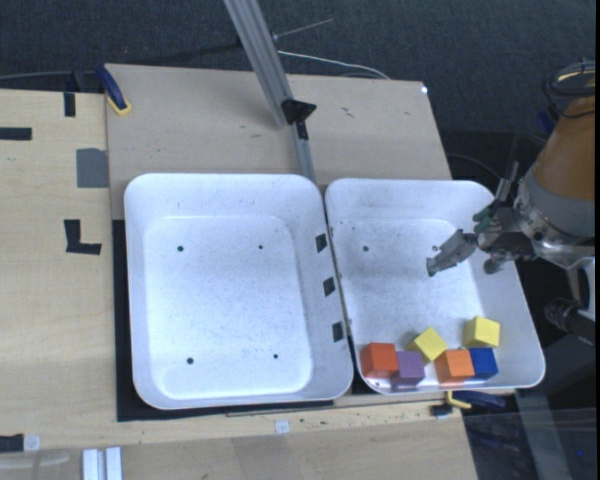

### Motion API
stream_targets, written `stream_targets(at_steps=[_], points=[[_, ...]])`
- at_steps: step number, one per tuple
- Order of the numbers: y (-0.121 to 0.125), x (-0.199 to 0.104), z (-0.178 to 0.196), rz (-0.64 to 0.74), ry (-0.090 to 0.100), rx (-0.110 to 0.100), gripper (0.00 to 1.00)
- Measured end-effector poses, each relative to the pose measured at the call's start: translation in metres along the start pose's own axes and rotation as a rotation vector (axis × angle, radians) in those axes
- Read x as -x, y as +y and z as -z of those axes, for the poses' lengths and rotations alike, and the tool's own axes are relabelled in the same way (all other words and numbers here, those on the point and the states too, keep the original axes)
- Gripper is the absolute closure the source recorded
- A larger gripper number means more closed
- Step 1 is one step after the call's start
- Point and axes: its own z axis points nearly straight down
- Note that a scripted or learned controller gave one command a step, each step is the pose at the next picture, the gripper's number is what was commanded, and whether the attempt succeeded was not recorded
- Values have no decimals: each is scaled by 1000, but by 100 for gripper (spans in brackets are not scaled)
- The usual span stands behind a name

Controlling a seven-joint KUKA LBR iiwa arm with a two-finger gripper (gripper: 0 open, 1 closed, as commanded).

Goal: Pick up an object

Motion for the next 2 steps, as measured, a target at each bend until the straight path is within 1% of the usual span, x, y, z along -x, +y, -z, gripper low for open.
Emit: stream_targets(at_steps=[1, 2], points=[[57, -21, -35, 2, -1, -2, 0], [110, 9, -64, -1, -3, 0, 0]])
